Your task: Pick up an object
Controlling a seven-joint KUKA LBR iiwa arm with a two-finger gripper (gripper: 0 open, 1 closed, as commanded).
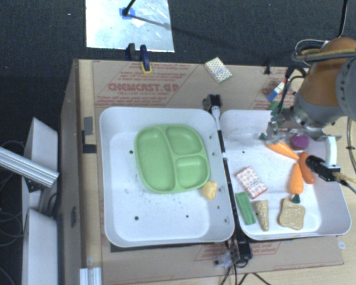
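Over right bin (249, 123), gripper (275, 132) hangs beside carrot (283, 151).

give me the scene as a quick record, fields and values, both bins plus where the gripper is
left bin: green divided plate, small yellow piece at the plate's lower right edge
right bin: two carrots, purple item, red-and-white packet, green stick, tan wedge, toast-like slice
gripper: low over the right bin's far side, beside the purple item and the upper carrot
held: nothing seen between the fingers
outside bins: small patterned block on the board
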